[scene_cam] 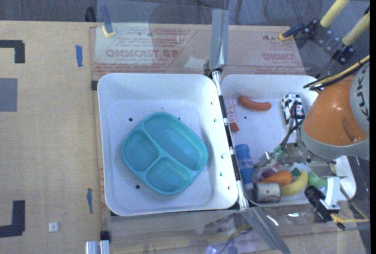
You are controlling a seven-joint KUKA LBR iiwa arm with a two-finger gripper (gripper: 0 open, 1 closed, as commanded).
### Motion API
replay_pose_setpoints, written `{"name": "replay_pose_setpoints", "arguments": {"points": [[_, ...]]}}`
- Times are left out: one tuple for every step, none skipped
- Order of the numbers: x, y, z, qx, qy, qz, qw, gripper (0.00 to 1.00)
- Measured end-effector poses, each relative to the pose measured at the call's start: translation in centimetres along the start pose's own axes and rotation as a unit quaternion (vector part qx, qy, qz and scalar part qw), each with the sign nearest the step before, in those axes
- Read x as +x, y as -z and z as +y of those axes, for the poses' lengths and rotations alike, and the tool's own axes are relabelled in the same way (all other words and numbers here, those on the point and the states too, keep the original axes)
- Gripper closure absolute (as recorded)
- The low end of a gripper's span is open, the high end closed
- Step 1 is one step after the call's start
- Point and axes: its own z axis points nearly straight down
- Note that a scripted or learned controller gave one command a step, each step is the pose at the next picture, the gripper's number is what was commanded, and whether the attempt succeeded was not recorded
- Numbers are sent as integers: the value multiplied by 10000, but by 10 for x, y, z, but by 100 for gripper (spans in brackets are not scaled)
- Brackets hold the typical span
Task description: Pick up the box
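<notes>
A small black-and-white patterned box (292,106) lies near the back of the right bin (264,85), to the right of a toy sausage (254,104). The arm's orange band (332,119) hangs over the bin's right side and hides part of it. My gripper (282,156) is low over the pile of items at the front of the right bin, below and apart from the box. Its tip is lost among the clutter, and I cannot make out anything held in it.
Below the gripper lie a carrot (277,177), a banana (295,183), a can (267,191), a blue bottle (244,161) and a green piece (316,179). A narrow red-and-white packet (231,115) rests against the divider. The left bin (117,94) holds a teal divided plate (165,153).
</notes>
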Motion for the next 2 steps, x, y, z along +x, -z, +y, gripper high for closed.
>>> {"name": "replay_pose_setpoints", "arguments": {"points": [[-4, 10, 0, -25, -36, -23, 10000, 100], [13, 128, 0, 56, 452, 23, 9990, 100]]}}
